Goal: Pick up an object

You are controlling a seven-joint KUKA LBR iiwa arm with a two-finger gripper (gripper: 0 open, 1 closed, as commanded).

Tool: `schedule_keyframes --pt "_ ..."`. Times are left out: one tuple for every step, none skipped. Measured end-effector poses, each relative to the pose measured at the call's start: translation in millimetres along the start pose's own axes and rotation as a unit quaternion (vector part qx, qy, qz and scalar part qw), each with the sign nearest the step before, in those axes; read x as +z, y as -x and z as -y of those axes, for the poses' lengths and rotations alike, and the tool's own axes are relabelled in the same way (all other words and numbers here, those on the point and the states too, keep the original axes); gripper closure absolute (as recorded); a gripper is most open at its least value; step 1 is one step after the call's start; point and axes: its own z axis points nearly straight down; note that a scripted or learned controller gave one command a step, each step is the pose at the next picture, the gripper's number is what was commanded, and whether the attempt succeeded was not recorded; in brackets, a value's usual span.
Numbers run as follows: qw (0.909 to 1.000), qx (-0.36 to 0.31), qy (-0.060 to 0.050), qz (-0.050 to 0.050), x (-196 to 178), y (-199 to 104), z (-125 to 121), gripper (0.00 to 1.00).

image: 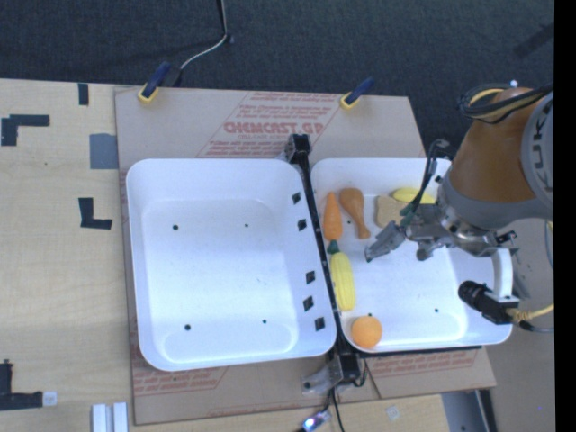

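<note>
Toy food lies in the right bin: an orange carrot [332, 216], a brown drumstick [353, 209], yellow corn [342, 280], an orange ball [366, 332] low down, and a banana [408, 194].

Both bins [216, 187] are white. The right one holds an orange carrot [332, 216], a tan drumstick [354, 209], yellow corn [342, 280], an orange fruit [366, 331] and a yellow banana [407, 194]. The cardboard [261, 124] is brown with red print; the table [54, 268] is pale wood.
</note>
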Motion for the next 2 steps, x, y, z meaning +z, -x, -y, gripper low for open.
schedule_keyframes --pt "1.0 -0.005 0.002 -0.001 -52 -104 20 0.0" --pt "1.0 0.003 -0.003 0.001 21 -42 0 0.0"
